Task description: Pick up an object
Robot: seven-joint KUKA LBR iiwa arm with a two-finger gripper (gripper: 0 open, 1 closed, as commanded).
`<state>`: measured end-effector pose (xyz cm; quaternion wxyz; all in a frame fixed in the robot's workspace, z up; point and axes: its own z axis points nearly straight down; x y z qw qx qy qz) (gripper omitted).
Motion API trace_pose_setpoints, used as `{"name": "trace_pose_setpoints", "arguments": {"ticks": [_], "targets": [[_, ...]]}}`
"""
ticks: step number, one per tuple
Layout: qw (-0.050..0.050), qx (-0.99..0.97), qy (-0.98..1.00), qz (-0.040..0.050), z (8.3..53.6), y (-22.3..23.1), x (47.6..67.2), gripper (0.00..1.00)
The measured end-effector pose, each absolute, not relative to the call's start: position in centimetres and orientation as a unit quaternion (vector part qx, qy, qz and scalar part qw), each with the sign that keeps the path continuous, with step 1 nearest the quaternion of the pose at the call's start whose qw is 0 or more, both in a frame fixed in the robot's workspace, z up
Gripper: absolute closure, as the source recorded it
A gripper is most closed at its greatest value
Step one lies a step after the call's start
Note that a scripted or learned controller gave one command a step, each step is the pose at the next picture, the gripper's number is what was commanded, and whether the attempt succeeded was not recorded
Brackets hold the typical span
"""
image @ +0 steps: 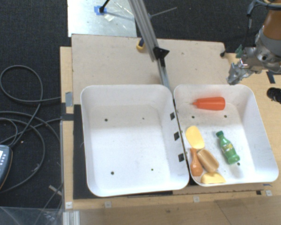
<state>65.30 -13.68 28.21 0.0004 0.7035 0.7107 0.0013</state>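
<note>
Black carpet surrounds your bench with two bins. Approach step: the gripper [235,77] hangs above the right bin [261,125], its state unclear. Lower next toward the orange bottle [210,103].

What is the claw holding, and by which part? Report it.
Nothing. The claw hangs above the right bin's far rim, with no object between its tips.

No legible text, label or number anywhere.
</note>
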Motion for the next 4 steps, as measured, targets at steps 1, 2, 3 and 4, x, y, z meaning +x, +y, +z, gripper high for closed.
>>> {"name": "trace_pose_setpoints", "arguments": {"ticks": [1,2,3,4], "targets": [[0.0,0.703,0.711,0.0012,28.5,-8.5,63.9,1.0],[-0.001,0.703,0.711,0.0005,28.3,-3.1,61.9,1.0],[-0.001,0.704,0.71,0.0004,27.4,1.0,60.6,1.0],[-0.001,0.703,0.711,0.0004,25.2,6.4,59.5,1.0]]}}
